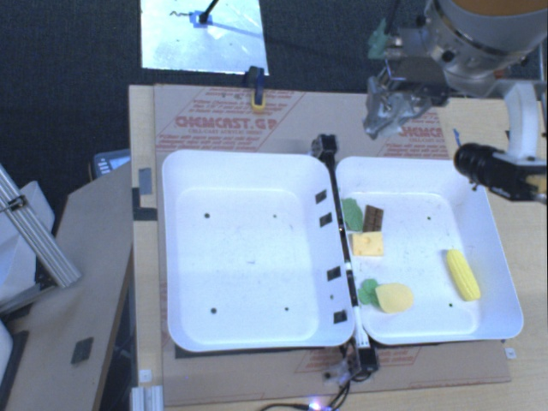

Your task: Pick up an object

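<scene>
Nearest: yellow potato-like piece (395, 297), right bin (492, 255), six o'clock; I judge it light, smooth; grip across middle.
Claw (392, 116): twelve o'clock, raised; I cannot tell its state.

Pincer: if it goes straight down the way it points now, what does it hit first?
Probably the bench board just behind the right bin's back rim, not the toys. The pincer hangs above that strip, though depth is unclear from this slanted view.
</scene>
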